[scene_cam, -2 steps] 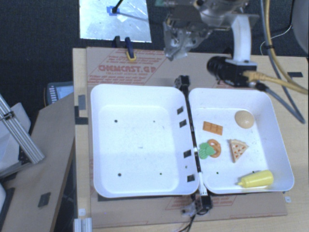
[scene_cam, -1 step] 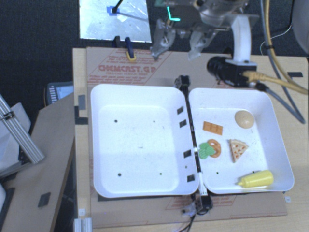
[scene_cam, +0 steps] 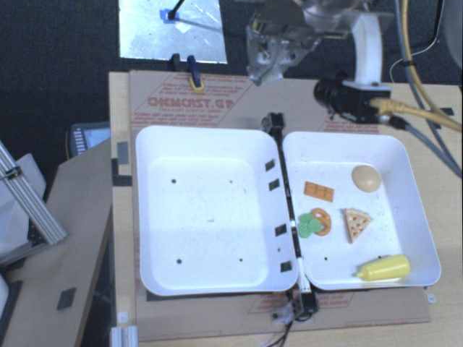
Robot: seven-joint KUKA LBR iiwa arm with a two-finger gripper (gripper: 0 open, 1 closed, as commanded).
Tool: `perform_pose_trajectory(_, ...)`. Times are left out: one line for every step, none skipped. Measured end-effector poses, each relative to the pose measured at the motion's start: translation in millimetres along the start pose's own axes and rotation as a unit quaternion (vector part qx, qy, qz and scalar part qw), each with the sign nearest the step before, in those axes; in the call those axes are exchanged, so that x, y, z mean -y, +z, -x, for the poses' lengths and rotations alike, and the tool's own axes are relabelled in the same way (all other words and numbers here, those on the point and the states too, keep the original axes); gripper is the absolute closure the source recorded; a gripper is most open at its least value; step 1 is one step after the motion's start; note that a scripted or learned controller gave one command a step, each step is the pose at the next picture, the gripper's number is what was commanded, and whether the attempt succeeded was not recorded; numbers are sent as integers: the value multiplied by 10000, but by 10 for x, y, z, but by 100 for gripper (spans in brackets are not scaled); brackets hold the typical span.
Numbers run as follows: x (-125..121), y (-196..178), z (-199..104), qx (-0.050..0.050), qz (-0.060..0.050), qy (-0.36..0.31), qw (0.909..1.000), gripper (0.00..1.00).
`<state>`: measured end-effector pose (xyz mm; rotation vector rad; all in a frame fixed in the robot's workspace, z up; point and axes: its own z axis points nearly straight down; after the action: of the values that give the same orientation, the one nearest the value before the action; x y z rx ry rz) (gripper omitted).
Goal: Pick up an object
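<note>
Camera view: the hand [scene_cam: 266, 65], its state not discernible, is seen raised beyond the far rim of the bins, while the objects, among them a cracker [scene_cam: 319, 191], lie below-right in the right bin [scene_cam: 416, 186].

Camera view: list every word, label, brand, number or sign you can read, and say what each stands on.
"CHEMCAST GP": red print, blurred and only roughly legible, on the brown sheet under the two white bins, behind the left one.
More red print on the same sheet beside the right bin and along the front edge: too small and cut off to read.
The toy food items in the right bin carry no text.
</note>
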<state>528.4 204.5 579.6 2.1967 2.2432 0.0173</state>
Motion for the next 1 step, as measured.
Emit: perform_pose_trajectory(-2, -110, -3, -5, 8, -21, 10000, 100)
